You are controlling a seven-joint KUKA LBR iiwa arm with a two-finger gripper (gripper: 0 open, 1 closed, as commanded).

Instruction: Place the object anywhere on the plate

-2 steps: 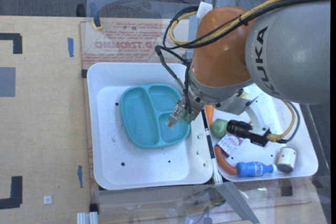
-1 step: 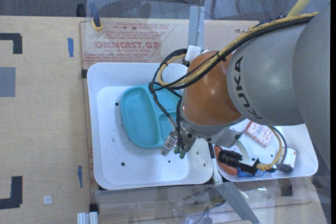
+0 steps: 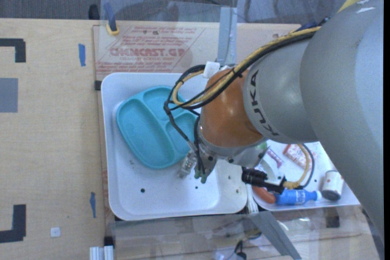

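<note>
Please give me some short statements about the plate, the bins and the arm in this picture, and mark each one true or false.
1. The turquoise divided plastic plate lies in the left shallow white bin. True.
2. The plate is stacked on small objects in the right bin. False: it lies in the left bin; the right shallow white bin holds the small objects, among them a blue bottle.
3. The grey arm with the orange band reaches over the left bin. True.
4. The gripper hangs above the bare wooden bench top, outside both bins. False: it is over the left bin, at the plate's near-right edge.
</note>
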